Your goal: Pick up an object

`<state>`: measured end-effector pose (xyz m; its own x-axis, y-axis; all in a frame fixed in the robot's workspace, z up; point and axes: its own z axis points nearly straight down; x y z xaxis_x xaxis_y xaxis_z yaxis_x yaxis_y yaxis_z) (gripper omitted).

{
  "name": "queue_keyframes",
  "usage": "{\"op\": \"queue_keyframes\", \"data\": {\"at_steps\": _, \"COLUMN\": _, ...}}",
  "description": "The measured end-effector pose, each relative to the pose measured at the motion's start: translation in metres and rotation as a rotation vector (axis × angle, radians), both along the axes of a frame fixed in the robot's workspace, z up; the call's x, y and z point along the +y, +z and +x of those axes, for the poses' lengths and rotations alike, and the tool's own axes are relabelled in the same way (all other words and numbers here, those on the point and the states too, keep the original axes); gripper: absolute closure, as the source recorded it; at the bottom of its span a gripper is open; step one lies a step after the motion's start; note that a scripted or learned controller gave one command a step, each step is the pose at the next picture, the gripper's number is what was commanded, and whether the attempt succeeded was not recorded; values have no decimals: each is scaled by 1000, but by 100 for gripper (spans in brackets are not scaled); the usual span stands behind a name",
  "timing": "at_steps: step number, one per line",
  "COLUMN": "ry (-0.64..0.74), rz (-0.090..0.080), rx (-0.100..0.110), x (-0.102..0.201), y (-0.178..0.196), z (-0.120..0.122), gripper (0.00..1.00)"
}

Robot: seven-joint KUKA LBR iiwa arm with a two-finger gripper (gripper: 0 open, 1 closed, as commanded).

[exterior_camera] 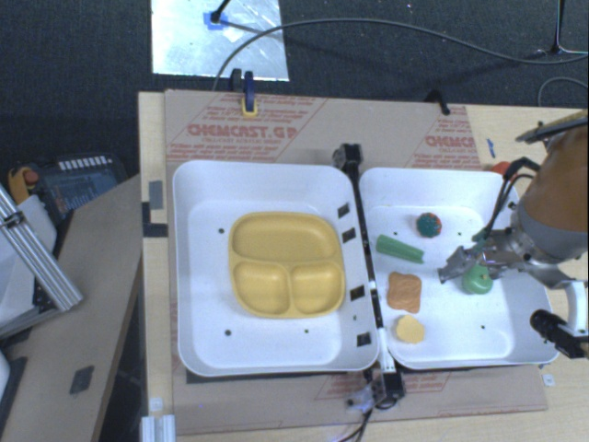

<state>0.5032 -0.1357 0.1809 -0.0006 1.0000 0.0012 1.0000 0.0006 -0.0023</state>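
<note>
While the pincer (pixel 463 270) hangs at the green object (pixel 478 281) in the right bin (pixel 460 339), its state unclear, descend squarely before squeezing.

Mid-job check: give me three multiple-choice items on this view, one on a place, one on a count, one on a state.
1. Where does the yellow tray lie?
A. left bin
B. right bin
C. on the cardboard

2. How many compartments has the tray?
A. two
B. three
C. five

3. How does the green stick stand to the pincer?
A. between its fingers
B. apart from it
C. under the arm's orange band

Key: 1 A, it sits mid-floor of the left bin. 2 B, one wide section above two smaller ones. 3 B, white bin floor shows between the stick and the pincer.
</note>
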Motion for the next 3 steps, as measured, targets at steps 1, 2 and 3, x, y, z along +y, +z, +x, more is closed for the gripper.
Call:
{"op": "queue_keyframes", "data": {"at_steps": 1, "ry": 0, "rz": 0, "rx": 0, "x": 3, "y": -43, "z": -4, "gripper": 0}}
{"op": "queue_keyframes", "data": {"at_steps": 2, "ry": 0, "rz": -2, "rx": -5, "x": 2, "y": -30, "z": -2, "gripper": 100}}
{"op": "queue_keyframes", "data": {"at_steps": 3, "ry": 4, "rz": -3, "rx": -9, "x": 9, "y": 18, "z": 5, "gripper": 100}}
